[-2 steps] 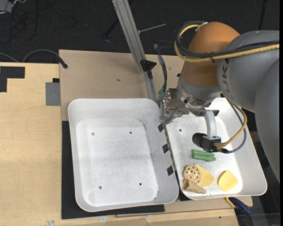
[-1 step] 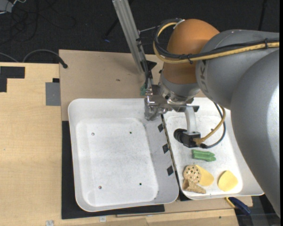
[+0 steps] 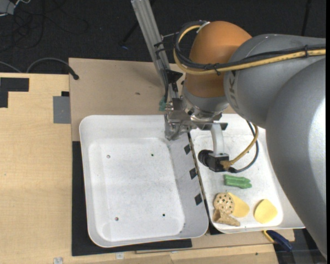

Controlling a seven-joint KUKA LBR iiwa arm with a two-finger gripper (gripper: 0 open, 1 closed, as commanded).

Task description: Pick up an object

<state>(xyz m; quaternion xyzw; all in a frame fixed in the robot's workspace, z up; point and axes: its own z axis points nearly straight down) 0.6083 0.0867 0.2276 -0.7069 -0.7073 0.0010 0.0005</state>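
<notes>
1. Grey arm link (image 3: 286, 109), nearest the camera: it fills the view's right side, reaches in over the right bin (image 3: 247, 228), and hides part of that bin's floor.
2. Orange band (image 3: 217, 43): sits above the wrist, with black and yellow cables looped round it.
3. Gripper (image 3: 173, 126): hangs low at the far end of the strip between the two bins, over the far right corner of the left bin (image 3: 88, 147). Whether it is set wide or narrow cannot be told, and nothing is seen held in it.
4. Green piece (image 3: 237, 181): the candidate nearest the gripper. It lies in the right bin, toward the camera and to the view's right of the gripper. Its long axis runs roughly left to right across the view.
5. Round brown waffle-like piece (image 3: 224, 201): further toward the camera, touching a pale yellow piece (image 3: 240, 207) and a tan scrap (image 3: 228, 219).
6. Second yellow piece (image 3: 265, 210): lies apart from that cluster, near the bin's near right corner.
7. Judgement: every candidate lies in the right bin, well apart from the gripper. The coming move therefore calls for travel rightward and toward the camera before any descent.
</notes>
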